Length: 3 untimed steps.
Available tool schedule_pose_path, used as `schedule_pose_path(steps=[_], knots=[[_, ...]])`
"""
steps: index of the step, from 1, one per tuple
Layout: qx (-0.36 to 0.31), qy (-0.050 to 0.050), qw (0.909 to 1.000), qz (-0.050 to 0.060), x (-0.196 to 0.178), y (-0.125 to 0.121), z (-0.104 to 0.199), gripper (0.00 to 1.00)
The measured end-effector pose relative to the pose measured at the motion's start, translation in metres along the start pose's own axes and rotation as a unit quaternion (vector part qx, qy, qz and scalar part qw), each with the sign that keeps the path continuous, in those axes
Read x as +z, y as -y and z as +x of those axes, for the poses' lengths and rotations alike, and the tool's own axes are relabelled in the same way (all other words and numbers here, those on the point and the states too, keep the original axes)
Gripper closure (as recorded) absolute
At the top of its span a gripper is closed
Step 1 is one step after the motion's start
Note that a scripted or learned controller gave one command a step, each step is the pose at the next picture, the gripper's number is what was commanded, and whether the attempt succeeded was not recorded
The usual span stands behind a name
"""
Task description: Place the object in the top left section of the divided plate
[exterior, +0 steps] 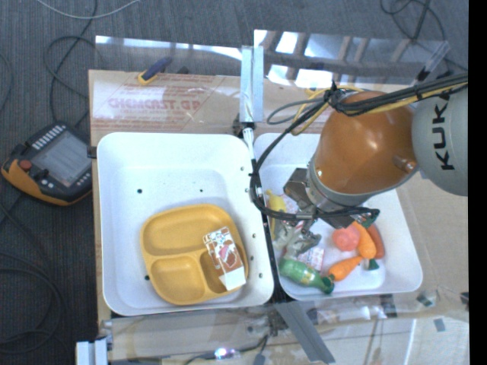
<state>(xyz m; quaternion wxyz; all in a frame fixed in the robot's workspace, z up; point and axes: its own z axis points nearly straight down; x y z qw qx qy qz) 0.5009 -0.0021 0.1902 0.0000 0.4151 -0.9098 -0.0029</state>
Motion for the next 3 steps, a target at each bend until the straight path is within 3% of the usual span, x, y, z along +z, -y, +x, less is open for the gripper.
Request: schedule_pose_path(steps=[1, 2, 3], knots=[[0.001, 0.001, 1.0, 0.0, -0.008, 0.0, -0.002, 1.0], [-0.036, 0.001, 0.9993, 0.002, -0.04, -0.047, -0.046, 1.0], [-0.195, 0.001, 0.9808, 0.001, -0.064, -0.074, -0.106, 1.0]])
